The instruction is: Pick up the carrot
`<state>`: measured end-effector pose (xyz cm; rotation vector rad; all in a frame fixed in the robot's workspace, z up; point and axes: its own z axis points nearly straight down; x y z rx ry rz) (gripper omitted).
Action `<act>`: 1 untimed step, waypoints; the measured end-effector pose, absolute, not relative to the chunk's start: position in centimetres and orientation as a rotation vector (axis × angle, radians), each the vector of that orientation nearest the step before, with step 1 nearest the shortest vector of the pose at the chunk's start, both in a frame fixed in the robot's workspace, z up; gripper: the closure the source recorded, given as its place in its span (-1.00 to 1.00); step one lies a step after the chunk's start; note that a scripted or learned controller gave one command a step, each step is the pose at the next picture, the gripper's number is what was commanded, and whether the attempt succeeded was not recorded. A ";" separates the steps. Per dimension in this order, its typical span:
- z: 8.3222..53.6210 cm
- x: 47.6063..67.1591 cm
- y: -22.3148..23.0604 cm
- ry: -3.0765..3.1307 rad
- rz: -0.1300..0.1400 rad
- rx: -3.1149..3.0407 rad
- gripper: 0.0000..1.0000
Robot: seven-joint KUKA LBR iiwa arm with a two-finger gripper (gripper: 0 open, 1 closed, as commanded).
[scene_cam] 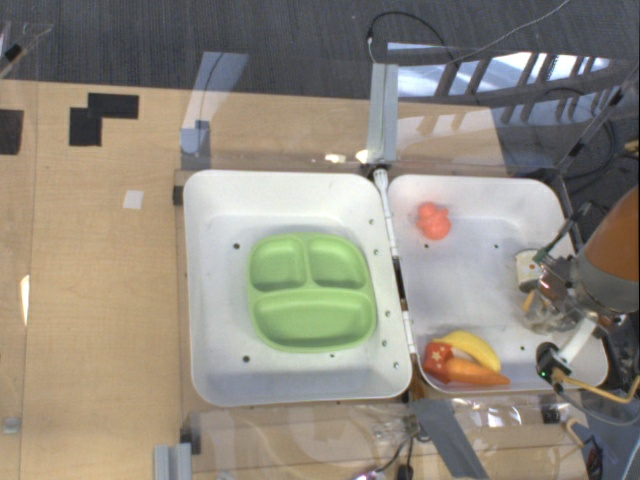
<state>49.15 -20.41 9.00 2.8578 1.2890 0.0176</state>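
The orange carrot (474, 373) lies along the front wall of the right bin (480, 278), just below a yellow banana (473, 348) and beside a red item (436, 354). My gripper (545, 298) hangs over the right side of this bin, well to the right of and a little behind the carrot. Nothing shows between it and the bin floor.
A small orange-red fruit (433, 220) rests at the back left of the right bin. The left bin (215, 298) holds a green divided plate (311, 291). A metal post (383, 108) stands behind the wall between the bins.
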 end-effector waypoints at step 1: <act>9.0 49.4 -19.9 1.300 0.025 2.858 -1.00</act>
